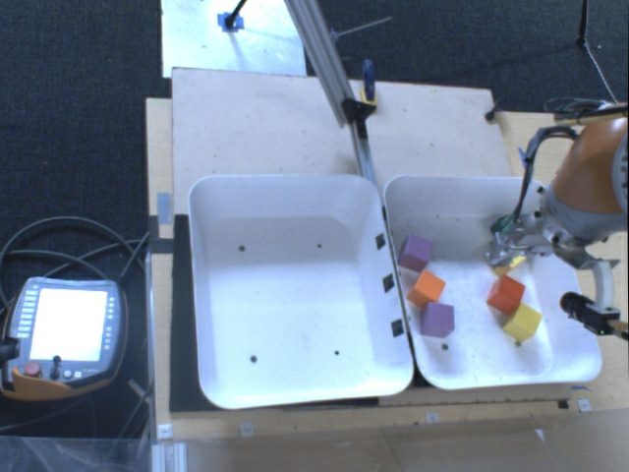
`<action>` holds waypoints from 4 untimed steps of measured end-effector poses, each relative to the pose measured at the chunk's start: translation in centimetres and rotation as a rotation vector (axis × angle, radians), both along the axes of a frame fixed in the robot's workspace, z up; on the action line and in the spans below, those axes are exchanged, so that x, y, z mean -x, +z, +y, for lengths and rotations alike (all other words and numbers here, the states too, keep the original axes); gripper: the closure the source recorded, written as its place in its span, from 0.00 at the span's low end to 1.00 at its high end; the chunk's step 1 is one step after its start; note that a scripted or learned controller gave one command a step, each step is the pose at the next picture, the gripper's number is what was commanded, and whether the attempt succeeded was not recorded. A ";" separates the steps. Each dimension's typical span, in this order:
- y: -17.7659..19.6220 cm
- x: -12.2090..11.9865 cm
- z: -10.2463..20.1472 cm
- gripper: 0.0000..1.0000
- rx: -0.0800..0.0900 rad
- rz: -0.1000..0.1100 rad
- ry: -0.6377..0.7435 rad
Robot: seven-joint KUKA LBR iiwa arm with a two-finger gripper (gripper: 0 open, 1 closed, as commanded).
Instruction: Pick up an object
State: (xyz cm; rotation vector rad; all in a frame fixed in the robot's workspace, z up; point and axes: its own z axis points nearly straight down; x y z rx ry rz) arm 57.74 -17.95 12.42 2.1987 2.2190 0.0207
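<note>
1. End effector (507,252) low in right bin (462,200); grip state can't tell.
2. Red cube (505,294) just below it, yellow cube (523,323) touching red.
3. Orange cube (427,288) and two purple cubes (416,253) (437,319) near the bins' divide, well apart.
4. Left bin (295,195) beside.

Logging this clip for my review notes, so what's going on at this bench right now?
A robot arm reaches in from the right over the right bin, its gripper low near the red block and yellow block. Two purple blocks and an orange block sit nearer the bin's left wall. Nothing looks lifted yet. The left bin sits alongside.
</note>
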 end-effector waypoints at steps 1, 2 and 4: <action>5.7 0.5 -0.9 1.00 0.000 0.015 -0.006; 8.5 0.3 -0.9 1.00 -0.001 0.017 -0.005; 8.5 0.9 10.1 1.00 -0.005 0.020 0.001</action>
